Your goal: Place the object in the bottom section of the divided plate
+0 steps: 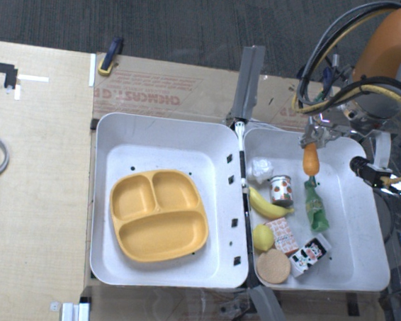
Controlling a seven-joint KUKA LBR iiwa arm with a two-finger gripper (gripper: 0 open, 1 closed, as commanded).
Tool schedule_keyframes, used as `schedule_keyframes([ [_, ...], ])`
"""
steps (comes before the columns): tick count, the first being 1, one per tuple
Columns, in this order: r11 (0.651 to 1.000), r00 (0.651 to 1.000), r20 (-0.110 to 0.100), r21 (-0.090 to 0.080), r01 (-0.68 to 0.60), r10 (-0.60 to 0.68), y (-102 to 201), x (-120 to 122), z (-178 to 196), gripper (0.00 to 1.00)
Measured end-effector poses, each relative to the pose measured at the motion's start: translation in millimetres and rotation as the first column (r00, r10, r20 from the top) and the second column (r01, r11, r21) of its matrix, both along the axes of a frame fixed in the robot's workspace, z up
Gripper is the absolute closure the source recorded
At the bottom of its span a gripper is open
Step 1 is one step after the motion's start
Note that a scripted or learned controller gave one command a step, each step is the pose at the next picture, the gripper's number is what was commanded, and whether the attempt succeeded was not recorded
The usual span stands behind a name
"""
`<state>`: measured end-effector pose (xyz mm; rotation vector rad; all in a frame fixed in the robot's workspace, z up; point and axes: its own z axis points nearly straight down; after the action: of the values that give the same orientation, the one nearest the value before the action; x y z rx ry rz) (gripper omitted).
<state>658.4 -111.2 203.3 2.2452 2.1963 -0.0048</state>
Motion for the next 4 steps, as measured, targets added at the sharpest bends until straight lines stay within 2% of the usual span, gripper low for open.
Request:
schedule_keyframes([
  [1,0.96,0.96,0.0,0.001,-0.28,0.28,83.2,-10.6,166.3,1.0],
  [2,0.96,0.96,-0.001,0.001,-0.28,0.28,83.1,-10.7,166.2,0.0],
  [3,0.899,0.899,0.0,0.001,-0.439,0.439,74.5,-56.5,165.3,0.0],
  [4,0.899,0.899,0.0,0.001,-0.439,0.439,74.4,-56.5,165.3,0.0],
])
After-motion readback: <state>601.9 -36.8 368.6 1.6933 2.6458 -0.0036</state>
